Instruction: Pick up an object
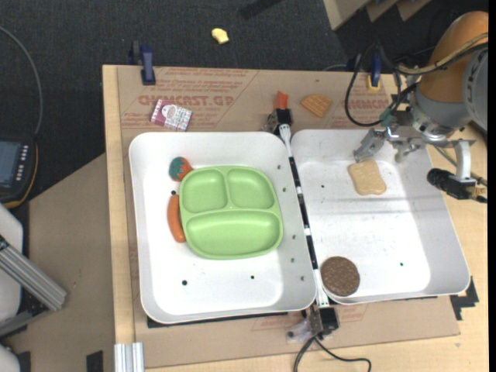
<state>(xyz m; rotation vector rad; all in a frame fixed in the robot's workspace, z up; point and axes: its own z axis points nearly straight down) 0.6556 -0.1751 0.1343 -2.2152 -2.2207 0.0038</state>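
A: Where was the gripper (383, 144) at that moment?

B: It was over the far part of the right bin (434, 239), near the upper right of the view. The grey arm (457, 60) with its orange band came in from the right side.

A: Was it grasping something?

B: No. The 2 fingers stood apart, so the tool was released, and nothing was between them. One fingertip was just above the far end of the tan bread slice (366, 178), very close to it. If it touched the slice or not, I could not tell.

A: And the bread slice, where did it lie?

B: Flat on the floor of the right bin, in its far half. A round brown cookie (339, 276) lay at the near left corner of the same bin, well apart from the slice.

A: What was in the left bin (155, 270)?

B: A green plate with 3 compartments (229, 211) was in the middle. An orange sausage (176, 218) lay just beside its left edge, and a small teal and red toy (180, 167) was near its far left corner.

A: Anything outside the bins?

B: Yes, 1 tan cracker (315, 105) and 1 small printed packet (170, 114) lay on the cardboard sheet (116, 208) behind the bins.
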